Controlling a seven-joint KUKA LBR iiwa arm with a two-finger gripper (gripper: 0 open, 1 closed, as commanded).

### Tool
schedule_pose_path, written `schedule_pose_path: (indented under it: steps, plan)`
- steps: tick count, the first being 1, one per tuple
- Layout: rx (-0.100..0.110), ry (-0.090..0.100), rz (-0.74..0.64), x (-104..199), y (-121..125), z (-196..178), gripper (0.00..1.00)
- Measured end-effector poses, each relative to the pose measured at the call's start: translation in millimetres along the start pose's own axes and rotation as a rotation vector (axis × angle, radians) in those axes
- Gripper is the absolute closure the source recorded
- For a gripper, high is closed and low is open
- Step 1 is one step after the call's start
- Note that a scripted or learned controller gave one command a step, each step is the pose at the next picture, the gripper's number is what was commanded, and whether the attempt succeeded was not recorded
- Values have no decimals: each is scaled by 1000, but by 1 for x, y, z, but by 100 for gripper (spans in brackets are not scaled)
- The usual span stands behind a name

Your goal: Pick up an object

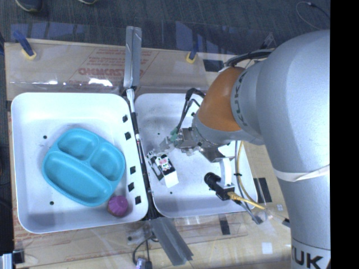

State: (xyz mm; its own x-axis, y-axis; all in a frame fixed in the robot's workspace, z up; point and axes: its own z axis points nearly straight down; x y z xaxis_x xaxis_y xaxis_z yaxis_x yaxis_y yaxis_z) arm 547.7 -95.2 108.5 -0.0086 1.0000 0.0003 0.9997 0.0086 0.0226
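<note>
A: Camera view, item one: right bin point(185, 206), shallow, white. Contents?

B: One small white box point(163, 167) with dark and red-green printing on its top face. It lies flat on the bin floor, near the left wall, close to the divider point(136, 144) between the two bins. Long axis runs diagonally, from upper left to lower right; the plain white end points toward the lower right.

A: Item two: gripper point(170, 140).

B: It sits low over the right bin, just above and to the right of the box, on the end of the grey arm point(291, 111) with its orange band point(221, 102). Whether the fingers are apart or together, I cannot tell; nothing shows between them.

A: Item three: left bin point(28, 122).

B: A light blue divided tray point(84, 166), three compartments, lying tilted across the floor. A purple ball point(118, 205) rests just beside its lower right edge.

A: Surroundings?

B: A yellow cable point(249, 202) near the right bin's lower right corner.
</note>
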Motion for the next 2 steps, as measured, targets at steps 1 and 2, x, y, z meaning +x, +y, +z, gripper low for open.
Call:
schedule_pose_path:
  steps: [1, 2]
  plan:
    - [-14, -4, 0, 3, -39, 2, 0]
    - [-15, -2, -2, 3, -39, 2, 0]
